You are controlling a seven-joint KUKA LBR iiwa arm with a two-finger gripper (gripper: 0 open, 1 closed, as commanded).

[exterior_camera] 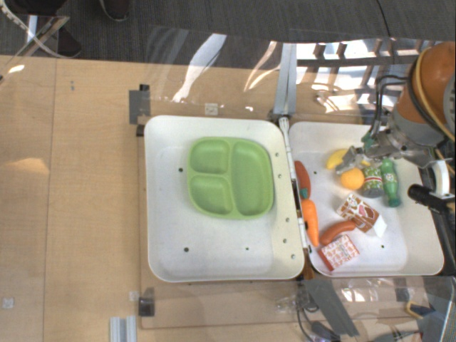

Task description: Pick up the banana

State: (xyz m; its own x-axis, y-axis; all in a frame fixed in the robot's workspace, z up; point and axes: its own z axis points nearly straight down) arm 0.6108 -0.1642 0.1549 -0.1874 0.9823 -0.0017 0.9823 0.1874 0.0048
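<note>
Two white bins side by side on the desk (pixel 71 191): left bin (pixel 214 262) with one green three-compartment plate (pixel 231 177); right bin (pixel 406 258) with the loose items. One banana (pixel 336 159), yellow, in the upper middle of the right bin, its right end partly covered by the hand (pixel 350 164). One orange fruit (pixel 352 179) just below the banana, touching or nearly so. One green bottle (pixel 390 181) to the right of the fruit, with a second greenish item between them, hard to make out. One red pepper-like piece (pixel 303 179) and one carrot (pixel 311 221) along the bin's left wall. One sausage (pixel 336 231), one brown-and-white packet (pixel 358 213), one red-and-white packet (pixel 342 252) lower down. One grey arm (pixel 417 130) with orange band, entering from the right, cut off at the frame edge. Hand low over the banana's right end; state of the hand impossible to tell, possibly touching the fruit. Clear shield panels and glare around the desk edges.
</note>
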